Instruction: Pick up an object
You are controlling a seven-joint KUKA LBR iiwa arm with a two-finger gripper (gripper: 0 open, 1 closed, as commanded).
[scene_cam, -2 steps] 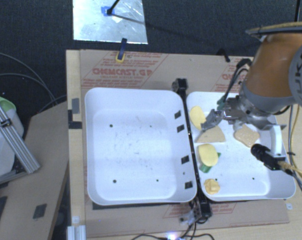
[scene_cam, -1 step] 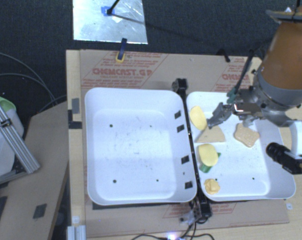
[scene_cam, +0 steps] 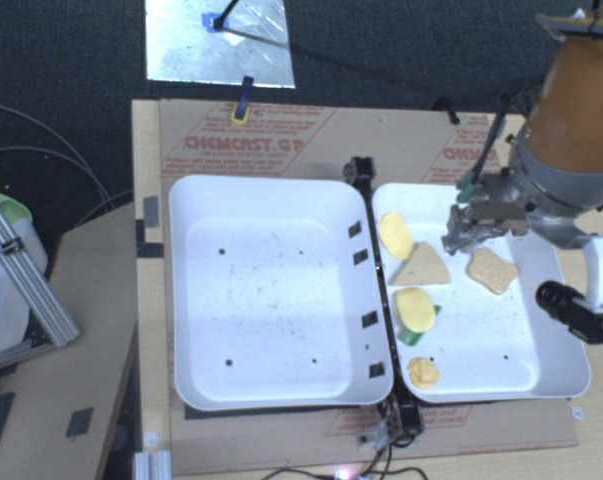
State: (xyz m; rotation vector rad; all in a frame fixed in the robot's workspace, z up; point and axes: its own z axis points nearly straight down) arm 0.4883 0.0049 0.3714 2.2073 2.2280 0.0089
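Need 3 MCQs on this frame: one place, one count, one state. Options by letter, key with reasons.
1. Which bin do the food pieces lie in?
A. the left bin
B. the right bin
C. some in each bin

2. How many food pieces lie in that bin?
A. two
B. five
C. eight

3. Where is the gripper?
A. over the right bin, above the pieces
B. over the left bin
C. off the bench, above the dark floor

Key:
1 B: all pieces sit in the right bin, none in the left bin.
2 B: yellow oval piece, tan wedge, tan slice, yellow-green piece, small yellow piece.
3 A: the gripper hangs over the right bin, between the wedge and the slice.
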